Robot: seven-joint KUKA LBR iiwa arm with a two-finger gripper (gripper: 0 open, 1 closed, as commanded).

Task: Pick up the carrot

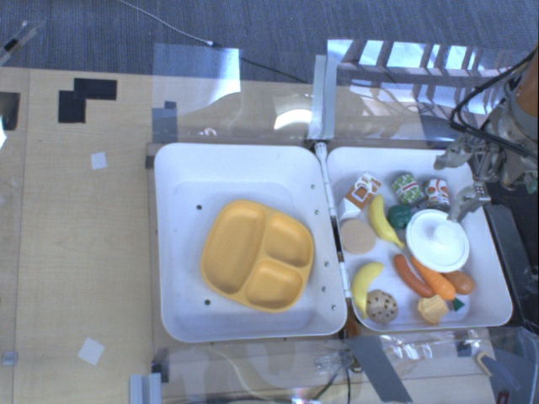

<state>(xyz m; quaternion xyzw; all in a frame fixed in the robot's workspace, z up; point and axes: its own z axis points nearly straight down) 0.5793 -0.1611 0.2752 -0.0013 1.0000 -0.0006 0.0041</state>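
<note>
A: Camera view. Carrot (434,281) lies in the right bin (503,303), touching the sausage (412,275), tip under the white lid (437,239).

B: Pincer (468,190)?

A: At the bin's upper right edge, well apart from the carrot; released or clenched, cannot tell.

B: Approach?

A: Probably straddle its exposed middle, avoiding sausage and lid.

B: Surroundings?

A: Wooden tabletop (76,225), blue carpet behind, yellow tray (257,254) in the left bin (181,225).

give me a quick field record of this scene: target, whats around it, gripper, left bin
target: orange carrot lying in the right white bin
neighbours: red sausage beside it, round white lid just above
gripper: two-finger gripper over the bin's upper right edge, apart from the carrot
left bin: left white bin holding a yellow divided plate
</note>
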